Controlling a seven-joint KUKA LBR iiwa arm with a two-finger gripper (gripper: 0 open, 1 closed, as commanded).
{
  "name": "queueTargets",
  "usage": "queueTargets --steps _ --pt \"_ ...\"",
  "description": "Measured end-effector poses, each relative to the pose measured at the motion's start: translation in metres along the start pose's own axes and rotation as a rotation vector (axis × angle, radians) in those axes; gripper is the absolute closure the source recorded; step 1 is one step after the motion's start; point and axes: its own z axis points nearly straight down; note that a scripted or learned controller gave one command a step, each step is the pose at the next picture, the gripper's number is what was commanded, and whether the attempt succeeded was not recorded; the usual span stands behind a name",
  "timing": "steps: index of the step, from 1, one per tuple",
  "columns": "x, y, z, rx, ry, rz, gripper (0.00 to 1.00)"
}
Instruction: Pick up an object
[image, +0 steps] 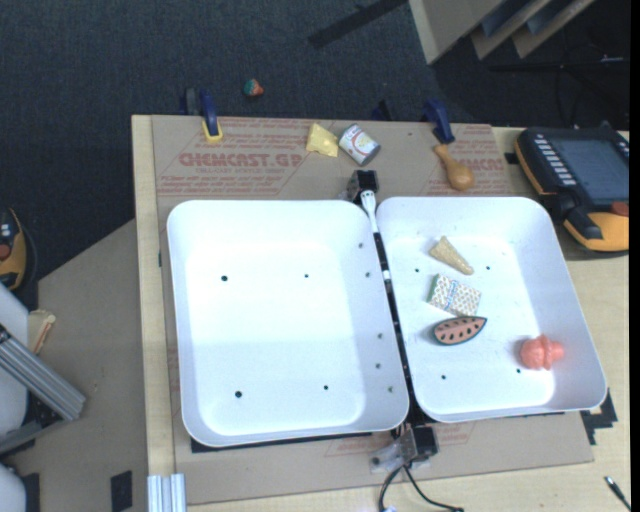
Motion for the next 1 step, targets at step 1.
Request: queueTargets --steps 1 --pt "0.0811 -0.0127 0.0210 0.018 0.008 -0.006 1.00"
